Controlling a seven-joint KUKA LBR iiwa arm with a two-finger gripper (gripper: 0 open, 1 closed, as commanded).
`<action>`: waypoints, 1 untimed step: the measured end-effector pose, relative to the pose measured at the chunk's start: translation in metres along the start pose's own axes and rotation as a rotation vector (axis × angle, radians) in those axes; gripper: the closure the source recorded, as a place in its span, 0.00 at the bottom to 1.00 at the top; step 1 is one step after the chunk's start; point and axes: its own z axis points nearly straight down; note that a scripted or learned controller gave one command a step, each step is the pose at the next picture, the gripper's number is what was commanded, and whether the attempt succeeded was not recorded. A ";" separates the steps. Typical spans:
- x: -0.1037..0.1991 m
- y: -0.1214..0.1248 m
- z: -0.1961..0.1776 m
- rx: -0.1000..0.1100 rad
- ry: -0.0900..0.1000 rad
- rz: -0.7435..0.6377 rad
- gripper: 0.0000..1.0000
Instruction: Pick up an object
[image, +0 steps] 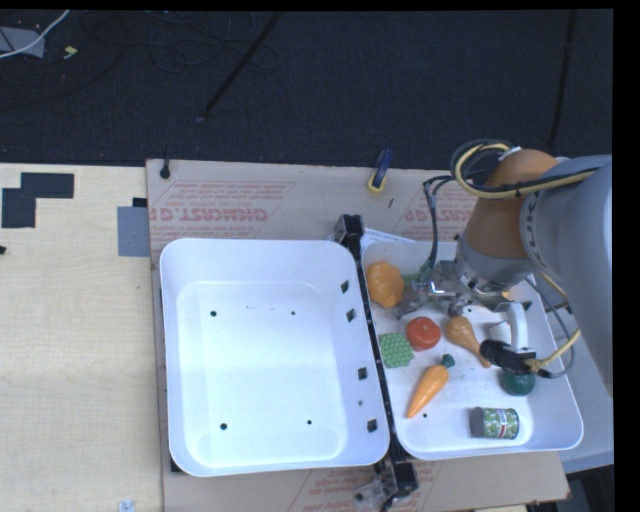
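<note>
The left bin (190, 300) sat bare on the tabletop (70, 350). In the right bin (560, 435) lay a yellow lemon (384, 284), green block (396, 349), red tomato (423, 333), carrot (427, 389) and can (495, 423). The end effector (440, 290) hovered beside the lemon, its grip impossible to tell.

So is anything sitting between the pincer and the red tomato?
Nothing visible does. The pincer hangs above the right bin, and the red tomato lies just below it in the view. The yellow-orange fruit and green block sit off to the side.
</note>
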 end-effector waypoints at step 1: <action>0.022 0.019 0.001 0.021 -0.002 0.010 0.00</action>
